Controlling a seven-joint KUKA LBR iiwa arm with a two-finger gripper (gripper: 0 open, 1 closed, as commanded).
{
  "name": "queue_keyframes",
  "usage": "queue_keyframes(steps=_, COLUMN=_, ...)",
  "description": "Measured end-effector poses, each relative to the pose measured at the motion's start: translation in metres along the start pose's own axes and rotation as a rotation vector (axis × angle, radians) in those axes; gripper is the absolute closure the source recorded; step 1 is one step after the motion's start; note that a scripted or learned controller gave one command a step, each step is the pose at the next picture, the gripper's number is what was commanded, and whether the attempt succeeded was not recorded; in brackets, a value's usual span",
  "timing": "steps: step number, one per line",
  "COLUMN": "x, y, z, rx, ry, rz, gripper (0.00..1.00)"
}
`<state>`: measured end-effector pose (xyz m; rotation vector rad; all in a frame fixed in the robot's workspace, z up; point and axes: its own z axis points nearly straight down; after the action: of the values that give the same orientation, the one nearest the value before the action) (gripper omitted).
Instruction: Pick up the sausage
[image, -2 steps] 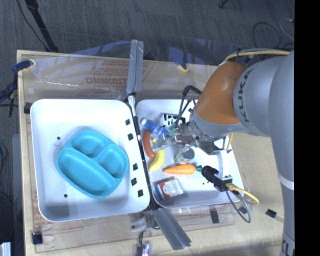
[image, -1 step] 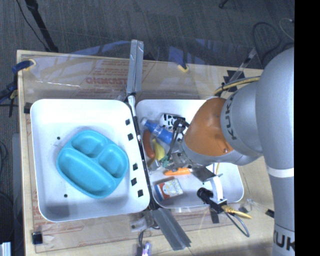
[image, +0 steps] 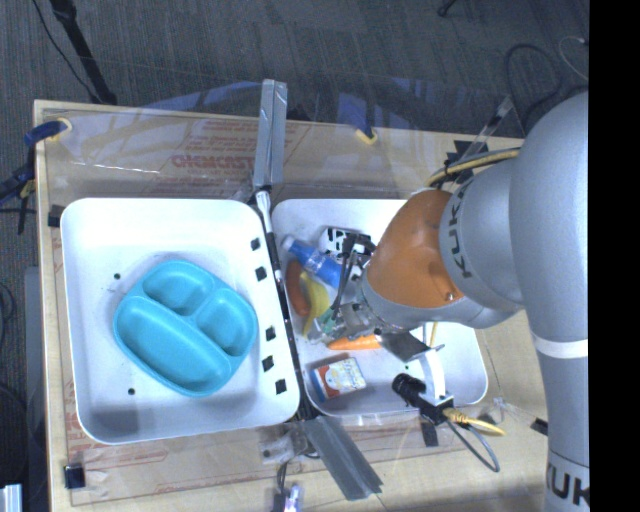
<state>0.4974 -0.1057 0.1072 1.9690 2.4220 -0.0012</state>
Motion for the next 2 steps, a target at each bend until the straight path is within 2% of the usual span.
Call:
queue_keyframes(steps=1, x=-0.024, y=0.032, z=-0.101, rx=0.013, ry=0.014, rz=0.203, gripper=1.0)
queue_keyframes(steps=2, x=-0.013, y=0.014, z=-0.037, rx=0.021, ry=0.015, rz=0.413, gripper=1.0)
